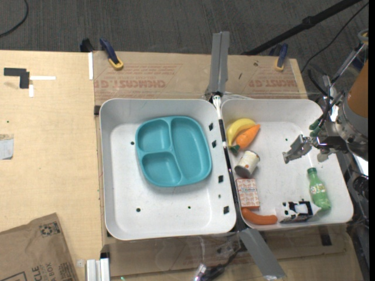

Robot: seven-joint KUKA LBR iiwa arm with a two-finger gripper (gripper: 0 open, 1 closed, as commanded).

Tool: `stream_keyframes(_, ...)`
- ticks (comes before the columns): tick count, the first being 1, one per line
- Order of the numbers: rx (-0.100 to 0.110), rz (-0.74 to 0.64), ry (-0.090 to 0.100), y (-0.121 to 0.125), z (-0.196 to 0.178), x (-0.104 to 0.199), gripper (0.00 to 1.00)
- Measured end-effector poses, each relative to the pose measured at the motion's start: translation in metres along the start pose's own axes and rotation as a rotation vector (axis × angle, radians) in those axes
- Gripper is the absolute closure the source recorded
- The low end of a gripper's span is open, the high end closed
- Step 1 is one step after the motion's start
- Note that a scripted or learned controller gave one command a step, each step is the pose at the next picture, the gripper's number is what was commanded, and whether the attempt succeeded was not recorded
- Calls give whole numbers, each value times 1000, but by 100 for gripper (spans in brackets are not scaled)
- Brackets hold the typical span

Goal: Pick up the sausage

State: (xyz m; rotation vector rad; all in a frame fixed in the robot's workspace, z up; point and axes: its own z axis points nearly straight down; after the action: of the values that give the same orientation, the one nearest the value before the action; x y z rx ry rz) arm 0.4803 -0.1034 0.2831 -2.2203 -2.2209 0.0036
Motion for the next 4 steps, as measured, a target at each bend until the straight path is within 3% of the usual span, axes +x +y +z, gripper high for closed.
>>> stream_keyframes(1, 1, -244, 1, 5, 93, 74, 0)
stream_keyframes(2, 0, -301, 0, -2, 92, 158, 0)
stream_keyframes(3, 0, -494, 0, -3, 92, 179, 0)
stream_keyframes(4, 0, -493, -1, 37, 92, 194, 0)
